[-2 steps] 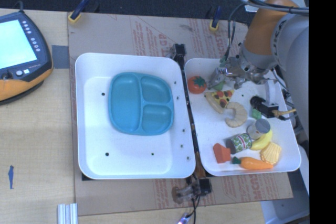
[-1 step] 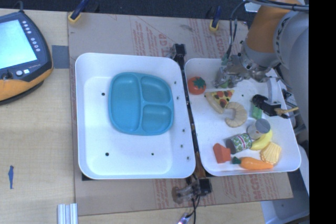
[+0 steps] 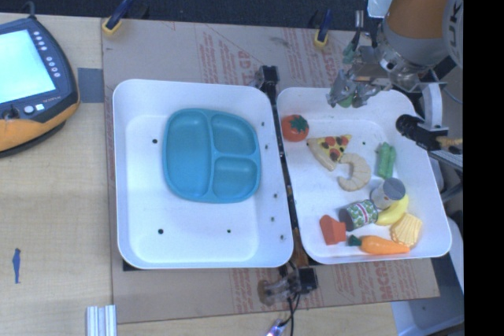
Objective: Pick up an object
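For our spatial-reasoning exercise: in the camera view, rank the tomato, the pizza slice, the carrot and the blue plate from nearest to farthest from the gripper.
1. Tomato, lower left of the gripper, in the right bin.
2. Pizza slice, below the gripper, slightly farther.
3. Blue plate, in the left bin.
4. Carrot, at the right bin's front edge.

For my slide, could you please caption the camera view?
Hand above right bin of toy food; blue plate in left bin.
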